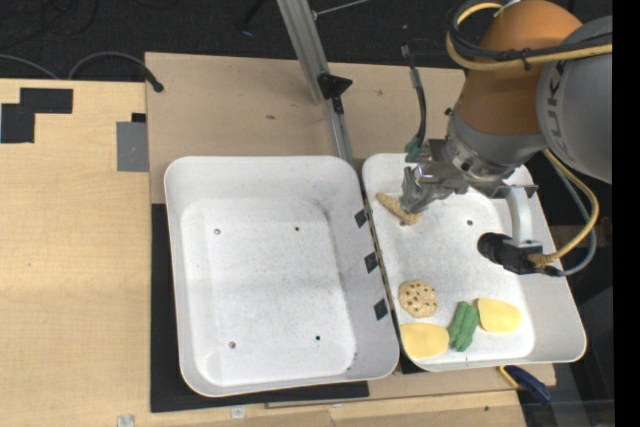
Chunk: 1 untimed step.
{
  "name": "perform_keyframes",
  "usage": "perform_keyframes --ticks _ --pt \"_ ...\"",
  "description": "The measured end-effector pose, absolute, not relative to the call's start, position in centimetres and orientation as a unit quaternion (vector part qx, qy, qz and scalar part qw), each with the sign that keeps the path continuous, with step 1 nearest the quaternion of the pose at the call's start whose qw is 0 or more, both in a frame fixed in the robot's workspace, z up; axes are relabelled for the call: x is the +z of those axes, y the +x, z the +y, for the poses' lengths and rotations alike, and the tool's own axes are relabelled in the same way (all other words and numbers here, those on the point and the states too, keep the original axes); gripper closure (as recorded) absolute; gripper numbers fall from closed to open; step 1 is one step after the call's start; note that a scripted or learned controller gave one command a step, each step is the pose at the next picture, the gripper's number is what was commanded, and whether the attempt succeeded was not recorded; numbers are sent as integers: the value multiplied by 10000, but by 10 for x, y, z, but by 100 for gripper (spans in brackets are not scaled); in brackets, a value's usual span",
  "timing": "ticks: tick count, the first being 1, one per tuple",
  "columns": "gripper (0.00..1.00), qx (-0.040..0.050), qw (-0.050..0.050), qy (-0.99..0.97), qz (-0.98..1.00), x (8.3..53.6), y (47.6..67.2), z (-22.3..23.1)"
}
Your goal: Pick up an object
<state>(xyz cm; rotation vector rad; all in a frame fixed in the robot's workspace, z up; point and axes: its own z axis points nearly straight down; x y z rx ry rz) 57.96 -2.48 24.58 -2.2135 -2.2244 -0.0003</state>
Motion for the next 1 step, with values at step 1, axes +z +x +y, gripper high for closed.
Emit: perform_keyframes --ticks 1 --pt "100 3 18 -7054 -7088 242 586 38"
